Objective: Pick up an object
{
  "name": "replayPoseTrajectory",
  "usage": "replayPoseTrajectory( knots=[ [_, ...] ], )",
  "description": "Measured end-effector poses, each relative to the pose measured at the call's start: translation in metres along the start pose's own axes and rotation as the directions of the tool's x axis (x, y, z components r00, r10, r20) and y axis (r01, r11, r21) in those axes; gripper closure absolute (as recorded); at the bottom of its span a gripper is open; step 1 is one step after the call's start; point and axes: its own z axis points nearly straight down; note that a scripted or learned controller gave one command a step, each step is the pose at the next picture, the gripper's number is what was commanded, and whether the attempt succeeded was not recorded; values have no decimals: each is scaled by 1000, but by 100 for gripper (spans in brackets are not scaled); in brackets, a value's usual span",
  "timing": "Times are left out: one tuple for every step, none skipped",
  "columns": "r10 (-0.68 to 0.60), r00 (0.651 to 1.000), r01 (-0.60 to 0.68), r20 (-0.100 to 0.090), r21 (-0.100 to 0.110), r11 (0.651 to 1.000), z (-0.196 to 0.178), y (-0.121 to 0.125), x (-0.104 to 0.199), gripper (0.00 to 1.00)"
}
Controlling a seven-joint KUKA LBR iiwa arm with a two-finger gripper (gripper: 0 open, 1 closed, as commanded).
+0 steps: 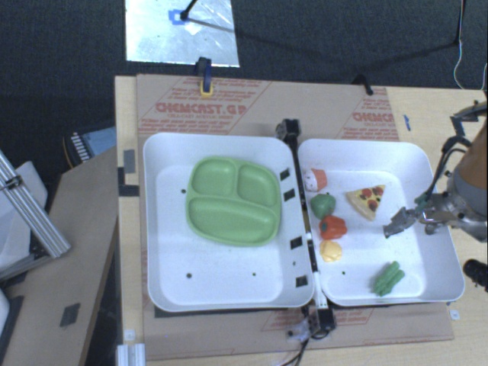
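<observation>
While the gripper (398, 225) hangs over the right bin (427, 166) w/ nothing between its fingers, spread not readable, it should drop straight onto the pizza slice (367, 200) just beside it, approx centred, jaws clear of the green pepper (323, 203).

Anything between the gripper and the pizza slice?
No. In the camera view, bare white bin floor separates the gripper from the pizza slice.

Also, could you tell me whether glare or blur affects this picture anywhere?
Camera view: the silver sheet beyond the bench glares brightly; the white bins are evenly lit with soft shadows; the hand looks slightly blurred; toy foods stay fairly sharp.
</observation>
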Motion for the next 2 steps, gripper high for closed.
replayPoseTrajectory(
  knots=[
    [-4,1000,4,3,-12,1000,-6,3,1,0],
    [-3,1000,3,0,-8,1000,43,4,11,0]
  ],
)
